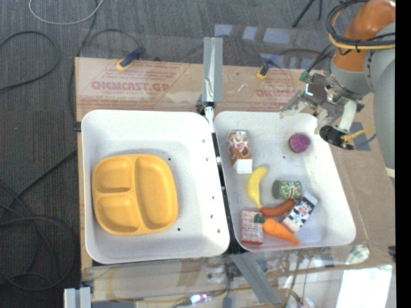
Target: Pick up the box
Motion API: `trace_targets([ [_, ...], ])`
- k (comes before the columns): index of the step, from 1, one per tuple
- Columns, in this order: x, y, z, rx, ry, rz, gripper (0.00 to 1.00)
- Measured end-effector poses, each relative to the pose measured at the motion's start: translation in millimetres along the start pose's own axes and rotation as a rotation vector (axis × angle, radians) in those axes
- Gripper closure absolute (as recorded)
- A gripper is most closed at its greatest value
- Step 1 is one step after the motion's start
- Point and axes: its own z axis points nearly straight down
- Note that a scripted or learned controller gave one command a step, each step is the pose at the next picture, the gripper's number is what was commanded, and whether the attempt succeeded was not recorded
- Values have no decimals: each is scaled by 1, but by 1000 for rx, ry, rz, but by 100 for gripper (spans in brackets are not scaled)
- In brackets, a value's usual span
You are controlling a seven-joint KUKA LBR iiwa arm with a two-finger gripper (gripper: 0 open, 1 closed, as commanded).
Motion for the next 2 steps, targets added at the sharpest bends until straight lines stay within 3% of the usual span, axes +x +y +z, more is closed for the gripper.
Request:
trace_targets([
  [1, 0, 0, 0, 1, 0, 0, 0],
  [2, -7, -37, 100, 1, 2, -85, 0],
])
